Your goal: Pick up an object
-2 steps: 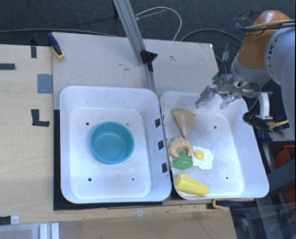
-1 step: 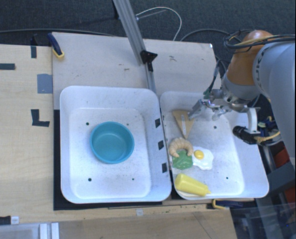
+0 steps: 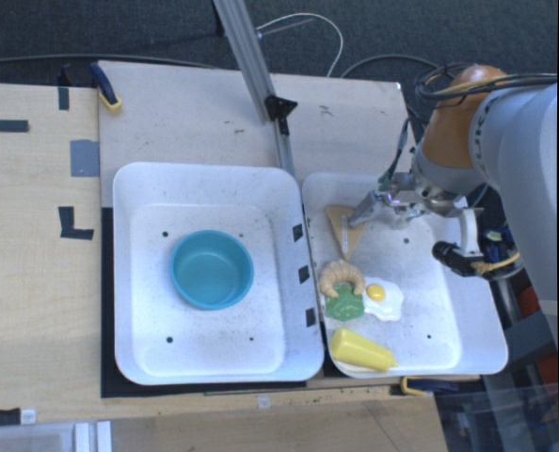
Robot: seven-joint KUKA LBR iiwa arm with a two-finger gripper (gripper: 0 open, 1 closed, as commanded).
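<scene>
While the end effector (image 3: 362,217) hangs low over the right bin (image 3: 449,332), touching or nearly touching a tan wedge (image 3: 344,229), its grip cannot be made out. A croissant (image 3: 340,275), fried egg (image 3: 383,298) and yellow piece (image 3: 360,350) lie nearby.

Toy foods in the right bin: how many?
5: wedge near the gripper, croissant, green piece, fried egg, yellow piece at the front edge. None seem hidden.
</scene>
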